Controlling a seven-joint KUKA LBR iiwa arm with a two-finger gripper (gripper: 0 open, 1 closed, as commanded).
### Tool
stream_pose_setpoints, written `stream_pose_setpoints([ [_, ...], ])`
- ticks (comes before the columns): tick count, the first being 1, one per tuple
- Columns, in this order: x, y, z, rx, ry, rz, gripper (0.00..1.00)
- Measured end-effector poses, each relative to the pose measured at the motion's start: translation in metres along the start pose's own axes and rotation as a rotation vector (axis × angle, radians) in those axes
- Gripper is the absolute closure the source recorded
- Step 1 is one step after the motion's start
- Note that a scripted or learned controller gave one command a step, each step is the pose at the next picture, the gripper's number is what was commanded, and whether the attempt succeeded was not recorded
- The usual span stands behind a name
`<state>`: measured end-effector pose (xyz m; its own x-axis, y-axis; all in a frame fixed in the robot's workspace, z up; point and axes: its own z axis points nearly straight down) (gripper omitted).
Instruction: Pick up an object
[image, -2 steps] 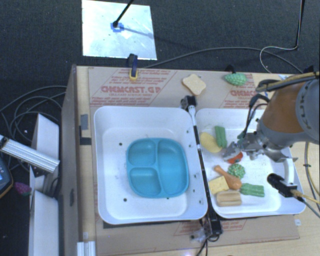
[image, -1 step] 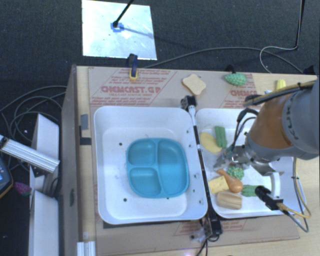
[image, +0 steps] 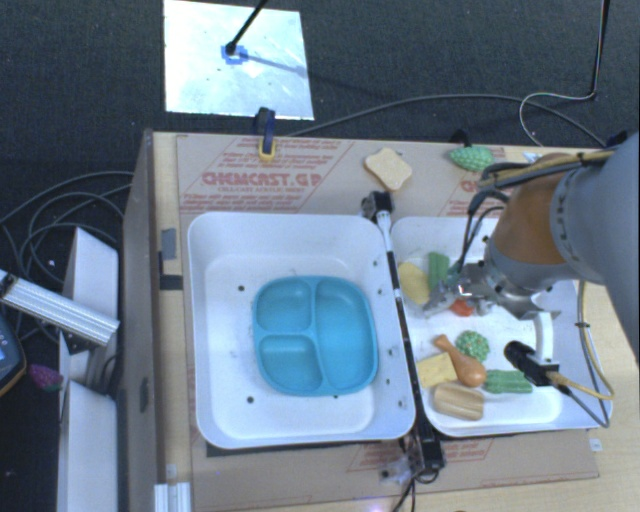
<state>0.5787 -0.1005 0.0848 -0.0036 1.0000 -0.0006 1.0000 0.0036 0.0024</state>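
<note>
My gripper (image: 443, 297) is low in the right bin (image: 570, 418), near its left side. It sits among toy foods: a yellow piece (image: 412, 283) just to its left, a green piece (image: 438, 267) right behind it and a small red piece (image: 463, 308) by its right side. Toward the front lie a green broccoli (image: 473, 346), a chicken drumstick (image: 461, 363), a yellow cheese wedge (image: 433, 371), a tan bread piece (image: 458, 402) and a green pickle (image: 508, 381). I see nothing lifted off the bin floor.
The left bin (image: 225, 260) holds a blue divided plate (image: 313, 335). Behind the bins, on the cardboard, lie a toast slice (image: 388, 168) and a green toy (image: 472, 157). A blue and yellow clamp (image: 266, 135) stands at the back edge. The arm covers the right bin's back right.
</note>
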Motion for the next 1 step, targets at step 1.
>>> stream_pose_setpoints([
  [1, 0.0150, 0.0781, -0.0007, -0.002, 0.000, -0.002, 0.00],
])
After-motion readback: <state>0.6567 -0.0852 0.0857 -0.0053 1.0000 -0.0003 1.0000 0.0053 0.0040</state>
